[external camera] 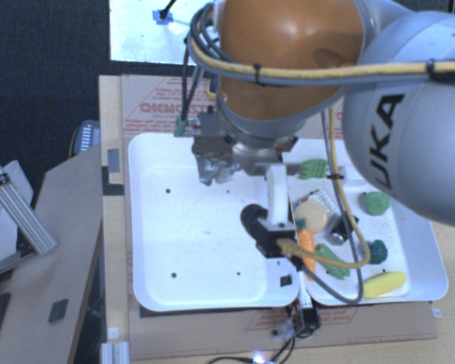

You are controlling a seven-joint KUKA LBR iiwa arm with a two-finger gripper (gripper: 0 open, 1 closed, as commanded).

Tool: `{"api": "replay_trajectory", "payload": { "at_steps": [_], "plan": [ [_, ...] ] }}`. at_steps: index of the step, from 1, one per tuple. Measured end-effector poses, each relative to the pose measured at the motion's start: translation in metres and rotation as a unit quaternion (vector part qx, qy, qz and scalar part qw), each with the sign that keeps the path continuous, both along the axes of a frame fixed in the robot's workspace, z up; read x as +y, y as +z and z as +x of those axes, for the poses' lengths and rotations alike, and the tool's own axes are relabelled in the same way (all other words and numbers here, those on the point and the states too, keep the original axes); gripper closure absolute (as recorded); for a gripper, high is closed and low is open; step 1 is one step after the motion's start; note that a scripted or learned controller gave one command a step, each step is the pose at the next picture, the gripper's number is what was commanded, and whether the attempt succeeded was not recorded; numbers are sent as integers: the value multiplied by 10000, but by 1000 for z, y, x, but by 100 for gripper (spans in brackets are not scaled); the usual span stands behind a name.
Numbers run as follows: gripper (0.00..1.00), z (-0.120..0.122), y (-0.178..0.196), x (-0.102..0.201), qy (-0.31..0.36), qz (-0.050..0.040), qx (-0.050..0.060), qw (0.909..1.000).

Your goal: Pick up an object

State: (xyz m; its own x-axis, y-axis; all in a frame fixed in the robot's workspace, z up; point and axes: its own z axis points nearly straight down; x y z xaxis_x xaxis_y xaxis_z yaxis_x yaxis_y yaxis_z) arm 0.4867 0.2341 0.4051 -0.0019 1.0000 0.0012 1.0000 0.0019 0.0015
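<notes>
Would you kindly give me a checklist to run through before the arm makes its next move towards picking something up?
1. Objects to pick: ok; yellow piece, orange piece and green lump lie in the right bin.
2. Gripper above a target: not ok; the gripper is over the left bin.
3. Anything already held: cannot tell.
4. Right bin fully seen: not ok; the arm covers part of it.
</notes>
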Motion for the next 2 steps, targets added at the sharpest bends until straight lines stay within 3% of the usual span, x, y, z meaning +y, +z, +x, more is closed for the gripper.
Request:
{"api": "replay_trajectory", "payload": {
  "at_steps": [1, 2],
  "plan": [
    [100, 0, 139, 0, 14, 37, -75, 10000],
    [100, -1, 4, -2, -7, -31, 59, 10000]
  ]
}}
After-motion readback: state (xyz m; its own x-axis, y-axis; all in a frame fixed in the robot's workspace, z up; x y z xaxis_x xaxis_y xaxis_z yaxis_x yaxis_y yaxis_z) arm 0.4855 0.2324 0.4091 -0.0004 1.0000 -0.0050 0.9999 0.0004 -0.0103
